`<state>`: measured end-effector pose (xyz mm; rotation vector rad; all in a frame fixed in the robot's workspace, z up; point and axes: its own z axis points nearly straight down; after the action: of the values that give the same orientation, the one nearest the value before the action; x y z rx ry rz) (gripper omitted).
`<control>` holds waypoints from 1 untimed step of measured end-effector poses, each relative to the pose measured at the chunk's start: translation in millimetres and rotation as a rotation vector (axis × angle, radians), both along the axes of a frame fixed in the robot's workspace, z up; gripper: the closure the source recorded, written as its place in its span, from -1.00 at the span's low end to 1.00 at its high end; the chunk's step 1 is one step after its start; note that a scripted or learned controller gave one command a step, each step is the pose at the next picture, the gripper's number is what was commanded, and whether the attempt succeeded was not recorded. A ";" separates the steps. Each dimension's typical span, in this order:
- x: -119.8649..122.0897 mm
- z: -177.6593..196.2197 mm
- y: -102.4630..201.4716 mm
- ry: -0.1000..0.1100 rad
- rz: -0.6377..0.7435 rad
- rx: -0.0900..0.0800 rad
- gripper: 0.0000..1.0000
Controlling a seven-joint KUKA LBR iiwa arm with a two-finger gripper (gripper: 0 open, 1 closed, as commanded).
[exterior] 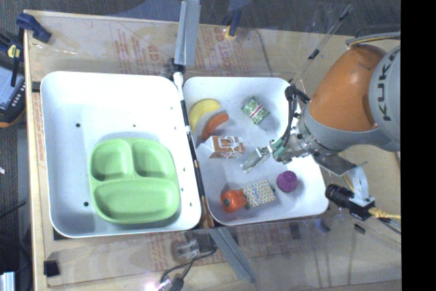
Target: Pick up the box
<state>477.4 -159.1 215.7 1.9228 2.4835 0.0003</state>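
Three small boxes lie in the right bin (pixel 310 204). A brown and white carton (pixel 225 146) sits near the middle, a green box (pixel 255 110) lies toward the back, and a pale patterned box (pixel 259 193) rests near the front. My gripper (pixel 257 157) hangs low over the bin, just right of the brown and white carton and above the patterned box. Nothing shows in its grasp. The grey arm with its orange band (pixel 344 102) reaches in from the right.
In the right bin there are also a yellow piece (pixel 203 109), an orange-red piece (pixel 215 123), a red tomato-like toy (pixel 233 200) and a purple ball (pixel 287 181). The left bin (pixel 68 99) holds a green divided tray (pixel 135 180).
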 end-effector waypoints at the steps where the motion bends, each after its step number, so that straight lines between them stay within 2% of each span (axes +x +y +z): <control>1: -1.3 -125.1 -8.3 0.004 0.010 0.002 -1.00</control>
<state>476.1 -167.4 90.5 1.9133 2.4967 -0.0015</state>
